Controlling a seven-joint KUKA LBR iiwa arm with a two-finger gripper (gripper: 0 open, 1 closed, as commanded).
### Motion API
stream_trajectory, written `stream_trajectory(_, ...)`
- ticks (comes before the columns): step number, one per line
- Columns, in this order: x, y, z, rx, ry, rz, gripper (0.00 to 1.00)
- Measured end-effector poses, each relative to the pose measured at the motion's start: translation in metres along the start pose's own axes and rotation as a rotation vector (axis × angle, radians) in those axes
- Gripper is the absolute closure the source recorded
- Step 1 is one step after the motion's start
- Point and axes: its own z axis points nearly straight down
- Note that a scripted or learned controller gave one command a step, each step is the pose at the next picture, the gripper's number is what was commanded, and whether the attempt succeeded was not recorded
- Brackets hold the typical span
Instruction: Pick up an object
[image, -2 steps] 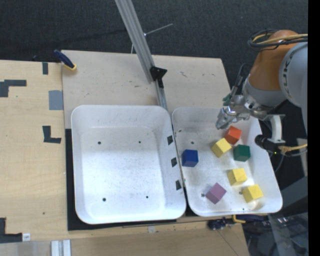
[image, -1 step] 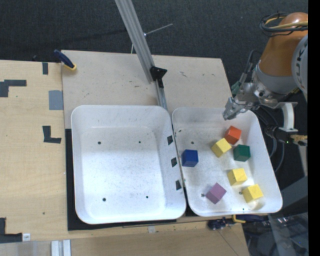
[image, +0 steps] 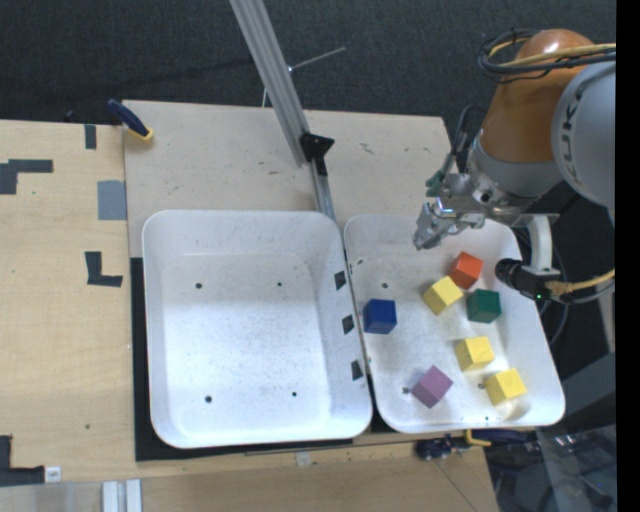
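The left bin (image: 245, 330) has open floor out to every rim. In the right bin (image: 400, 240), a blue block (image: 380, 316) sits near the dividing edge, then purple (image: 432, 386), yellow (image: 442, 295), orange (image: 466, 269) and green (image: 483, 306) blocks, with two more yellow ones (image: 475, 352) (image: 506, 385) toward the near right rim. The gripper (image: 432, 232) hangs over the far edge, above bare floor; whether it is clenched or released, I cannot tell.

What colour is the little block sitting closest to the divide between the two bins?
Blue. The block shows best in the camera view, in the right bin.
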Motion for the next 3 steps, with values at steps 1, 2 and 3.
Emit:
stream_trajectory(1,0.054,-0.008,0.011,0.002,0.0,0.001,1.0)
stream_trajectory(2,0.099,-0.026,0.024,0.003,-0.001,0.001,1.0)
stream_trajectory(3,0.148,-0.046,0.034,0.003,-0.001,0.001,1.0)
